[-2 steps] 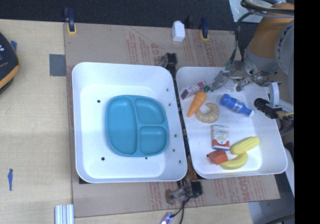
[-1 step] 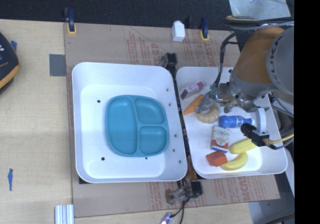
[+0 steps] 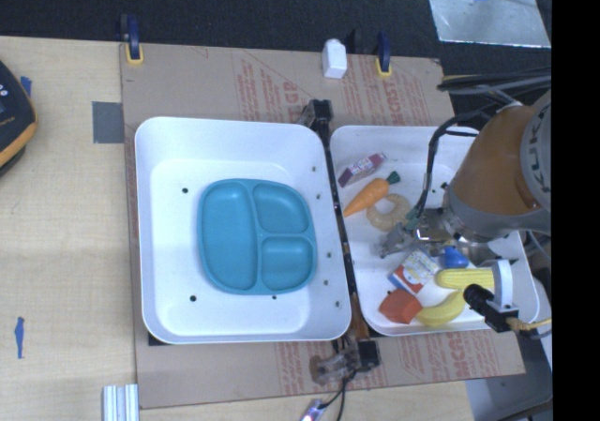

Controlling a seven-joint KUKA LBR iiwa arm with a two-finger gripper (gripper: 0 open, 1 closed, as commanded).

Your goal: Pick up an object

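Two white bins sit side by side on a sheet of cardboard. The left bin [image 3: 159, 222] has a light blue divided plate [image 3: 257, 234] in the middle, three compartments, one long one on the left and two smaller on the right.

The right bin [image 3: 349, 142] is where all the small stuff is piled. There's an orange toy carrot [image 3: 366, 197] with a green top, lying at a slant near the bin's left wall. Just above it is a small purplish wrapped bar [image 3: 362, 168] (there's some print on the wrapper but it's way too small to read). Right beside the carrot's tip is a pale tape ring [image 3: 387, 211]. Down at the near edge there's a red block [image 3: 401, 308], a yellow banana [image 3: 444, 311] next to it, a white packet with red and blue print [image 3: 415, 273] (can't make out the words), and another yellow piece [image 3: 466, 279] just beside that.

The arm comes in from the right, with its orange band over the bin's right side. The gripper [image 3: 405, 239] is down low in the middle of the pile, between the tape ring and the white packet. The metal fingers are a blurry grey tangle, so I can't tell how far apart they are or whether anything is between them.

The cardboard has reddish printed lettering running along its edges, not legible from here.
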